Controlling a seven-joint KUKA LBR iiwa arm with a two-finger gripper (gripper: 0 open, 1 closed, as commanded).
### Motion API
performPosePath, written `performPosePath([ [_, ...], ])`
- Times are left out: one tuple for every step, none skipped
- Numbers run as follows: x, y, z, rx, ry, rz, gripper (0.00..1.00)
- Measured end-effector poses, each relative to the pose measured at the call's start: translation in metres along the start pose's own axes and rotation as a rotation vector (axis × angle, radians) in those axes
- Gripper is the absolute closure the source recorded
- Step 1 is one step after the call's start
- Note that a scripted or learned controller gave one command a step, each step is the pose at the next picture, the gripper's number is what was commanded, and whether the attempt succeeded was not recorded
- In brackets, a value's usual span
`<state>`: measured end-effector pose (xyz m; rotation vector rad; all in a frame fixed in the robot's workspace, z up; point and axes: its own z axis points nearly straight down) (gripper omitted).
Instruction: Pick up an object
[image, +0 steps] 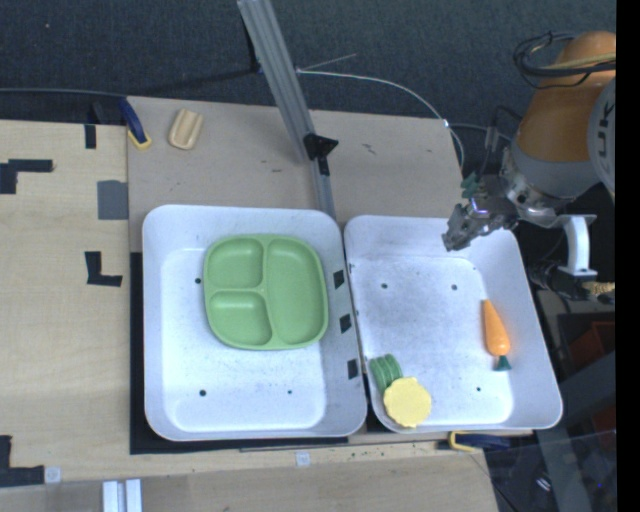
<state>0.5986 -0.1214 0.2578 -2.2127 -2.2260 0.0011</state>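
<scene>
left bin (170, 400): plate (266, 291) | right bin (535, 400): carrot (495, 329) right, corn (401, 393) front-left | claw (460, 236) over back edge

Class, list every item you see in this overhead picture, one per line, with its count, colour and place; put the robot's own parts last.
shallow white plastic bins: two, white, side by side on the bench
green divided plastic plate: one, green, in the left bin
orange toy carrot: one, orange with a green tip, by the right bin's right wall
yellow and green toy corn cob: one, at the right bin's near left corner
small tan block: one, tan, on the bench beyond the left bin
grey metal pole: one, grey, slanting above the bins
robot arm: one, grey and orange, at the right
pincer: one, dark, over the right bin's far edge
</scene>
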Motion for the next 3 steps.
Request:
performPosePath([
  [0.053, -0.016, 0.015, 0.001, 0.000, 0.000, 1.00],
  [0.106, -0.024, 0.031, 0.001, 0.000, 0.000, 1.00],
  [0.164, -0.035, 0.022, 0.000, 0.001, -0.002, 1.00],
])
